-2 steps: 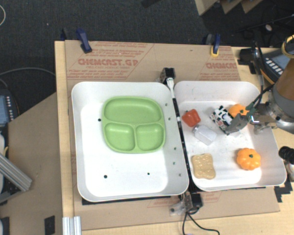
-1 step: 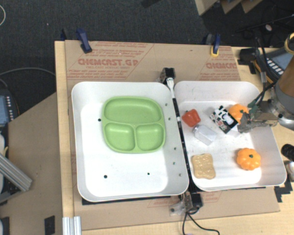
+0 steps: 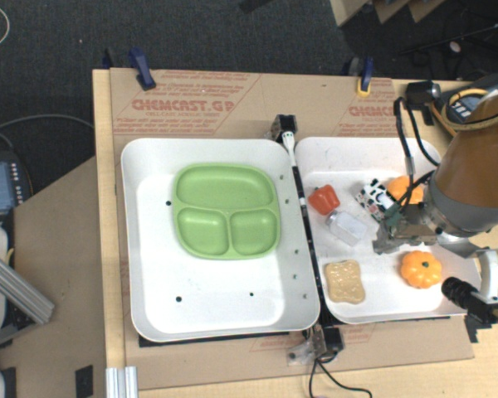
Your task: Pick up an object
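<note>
Several small objects lie in the right bin [image 3: 340, 152]. A red piece [image 3: 324, 198] sits near its left wall, with a clear plastic piece [image 3: 345, 225] just below it. A black-and-white toy [image 3: 373, 196] and an orange piece [image 3: 401, 189] lie further right. At the front are a tan cracker-like slab [image 3: 345, 280] and an orange pumpkin [image 3: 420, 269]. My gripper [image 3: 393, 237] hangs over the middle of this bin, right of the clear piece and above-left of the pumpkin. The arm's body hides what lies under it.
The left bin [image 3: 149, 264] holds a green divided plate [image 3: 227, 210]. A black divider strip [image 3: 303, 222] runs between the bins. Cables and the arm's orange band [image 3: 473, 172] crowd the right side. Clamps [image 3: 141, 69] stand at the bench's back edge.
</note>
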Controlling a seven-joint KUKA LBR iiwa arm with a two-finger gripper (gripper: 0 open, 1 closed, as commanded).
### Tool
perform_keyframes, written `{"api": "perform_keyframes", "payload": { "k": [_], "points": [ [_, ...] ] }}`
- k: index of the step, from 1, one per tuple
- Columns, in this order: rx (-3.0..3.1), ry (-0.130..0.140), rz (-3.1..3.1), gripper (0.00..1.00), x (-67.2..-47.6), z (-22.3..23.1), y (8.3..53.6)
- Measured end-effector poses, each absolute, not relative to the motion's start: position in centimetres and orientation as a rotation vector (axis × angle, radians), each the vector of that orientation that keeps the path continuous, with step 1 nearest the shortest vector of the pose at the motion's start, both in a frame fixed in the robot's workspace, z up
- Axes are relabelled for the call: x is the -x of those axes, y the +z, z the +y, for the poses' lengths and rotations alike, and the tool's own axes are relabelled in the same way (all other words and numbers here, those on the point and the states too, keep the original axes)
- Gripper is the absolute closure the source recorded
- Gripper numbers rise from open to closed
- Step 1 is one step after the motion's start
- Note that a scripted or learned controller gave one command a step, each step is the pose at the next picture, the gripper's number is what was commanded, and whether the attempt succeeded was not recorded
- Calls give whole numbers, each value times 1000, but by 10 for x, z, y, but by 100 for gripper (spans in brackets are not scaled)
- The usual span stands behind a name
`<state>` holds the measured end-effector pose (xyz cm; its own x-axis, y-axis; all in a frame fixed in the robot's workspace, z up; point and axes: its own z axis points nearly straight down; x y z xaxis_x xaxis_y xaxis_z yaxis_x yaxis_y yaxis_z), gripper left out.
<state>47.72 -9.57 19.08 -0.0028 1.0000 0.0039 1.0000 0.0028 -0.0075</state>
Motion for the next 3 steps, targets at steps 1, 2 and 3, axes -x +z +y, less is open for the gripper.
{"api": "perform_keyframes", "payload": {
  "k": [1, 2, 3],
  "points": [
    [2214, -5, -2231, 100, -480, -25, 212],
    [2214, -9, -2232, 100, -480, 37, 262],
    [2214, -9, -2232, 100, -480, 112, 308]
  ]
}}
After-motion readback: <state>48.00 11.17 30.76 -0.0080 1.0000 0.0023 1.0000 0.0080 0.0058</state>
